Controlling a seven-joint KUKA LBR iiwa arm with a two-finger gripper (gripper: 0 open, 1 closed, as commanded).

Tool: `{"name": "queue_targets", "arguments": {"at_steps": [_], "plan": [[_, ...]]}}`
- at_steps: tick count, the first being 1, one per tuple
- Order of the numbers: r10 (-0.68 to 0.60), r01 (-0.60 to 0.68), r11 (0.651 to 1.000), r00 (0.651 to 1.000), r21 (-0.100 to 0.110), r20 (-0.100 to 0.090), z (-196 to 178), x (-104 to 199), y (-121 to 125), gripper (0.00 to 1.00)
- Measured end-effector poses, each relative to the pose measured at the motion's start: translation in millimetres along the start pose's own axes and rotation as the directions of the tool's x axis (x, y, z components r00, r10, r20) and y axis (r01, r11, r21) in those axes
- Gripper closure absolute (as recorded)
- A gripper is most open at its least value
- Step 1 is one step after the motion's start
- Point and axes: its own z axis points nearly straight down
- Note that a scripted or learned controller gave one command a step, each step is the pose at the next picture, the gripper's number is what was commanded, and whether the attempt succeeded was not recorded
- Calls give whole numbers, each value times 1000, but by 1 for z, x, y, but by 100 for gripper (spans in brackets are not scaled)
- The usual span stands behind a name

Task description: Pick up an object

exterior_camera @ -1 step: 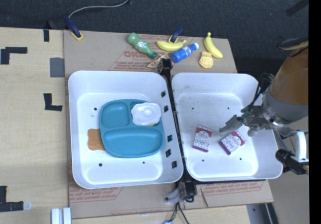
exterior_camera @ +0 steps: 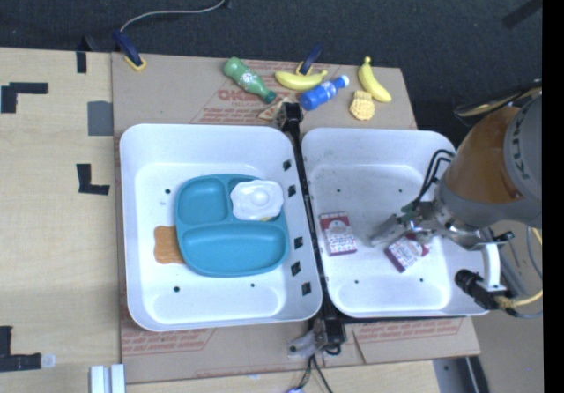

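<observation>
In the right bin (exterior_camera: 352, 299) lie two small red-and-white packets. One packet (exterior_camera: 337, 233) rests flat near the bin's left wall. The other packet (exterior_camera: 407, 252) lies tilted further right. My gripper (exterior_camera: 398, 233) hangs low in this bin, directly over the upper left edge of the tilted packet. Whether it touches that packet is unclear. The grey arm with its orange band (exterior_camera: 485, 166) comes in from the right and hides the bin's right side.
The left bin (exterior_camera: 141, 206) holds a blue divided plate (exterior_camera: 231, 237), a white fried-egg toy (exterior_camera: 256, 199) on it and an orange toast piece (exterior_camera: 165, 244) beside it. Behind the bins lie a green bottle (exterior_camera: 248, 79), two bananas (exterior_camera: 300, 79), a blue bottle (exterior_camera: 322, 92) and a corn toy (exterior_camera: 360, 105).
</observation>
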Motion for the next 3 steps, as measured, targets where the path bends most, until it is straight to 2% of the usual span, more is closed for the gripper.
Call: {"name": "queue_targets", "arguments": {"at_steps": [1,2,3], "plan": [[1,0,1000,1000,-8,3,-12,-1,3,100],[0,1,1000,1000,-9,4,-12,-1,3,0],[-1,1,1000,1000,-7,4,-1,11,-27,0]]}}
